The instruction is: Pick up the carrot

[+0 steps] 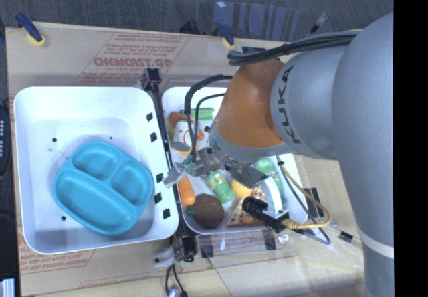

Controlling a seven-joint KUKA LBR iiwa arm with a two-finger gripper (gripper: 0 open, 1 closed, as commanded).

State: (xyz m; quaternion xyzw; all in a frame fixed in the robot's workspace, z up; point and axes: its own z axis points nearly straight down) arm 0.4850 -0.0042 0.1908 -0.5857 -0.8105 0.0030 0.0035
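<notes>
The carrot (186,190) lies in the right bin (175,96), low centre of the frame, against its left wall, long axis running up-down. The gripper (194,167) hovers just above its upper end; its opening cannot be told.
</notes>
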